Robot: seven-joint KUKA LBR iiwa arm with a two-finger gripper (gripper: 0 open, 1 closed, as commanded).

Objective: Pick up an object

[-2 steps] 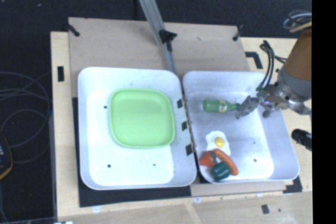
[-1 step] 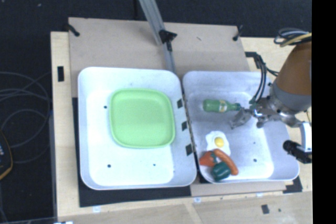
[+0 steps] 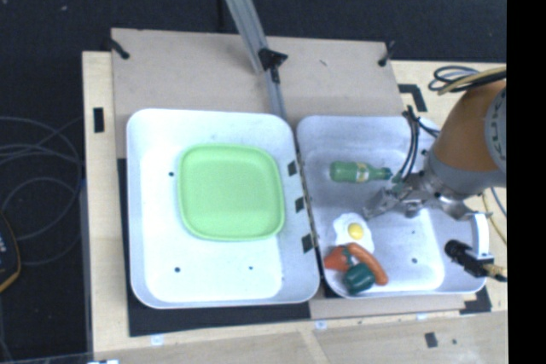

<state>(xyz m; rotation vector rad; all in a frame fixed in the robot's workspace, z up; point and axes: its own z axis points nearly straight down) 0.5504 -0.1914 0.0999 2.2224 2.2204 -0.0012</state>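
I am watching the gripper (image 3: 381, 207) hovering in the right bin (image 3: 341, 136), just near of the green bottle (image 3: 358, 173) lying on its side; I cannot tell its state. A fried egg (image 3: 352, 228) is lying nearer, a green plate (image 3: 230, 192) sitting in the left bin (image 3: 153, 209).

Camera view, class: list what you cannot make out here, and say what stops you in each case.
- Gripper: too small and blurred in the camera view to tell how its fingers stand.
- Arm: cut off by the right edge.
- Toy food pile in the right bin: pieces overlap, so their full shapes are hidden.
- Green bottle: label too small to read.
- Green plate hides the left bin floor beneath it.
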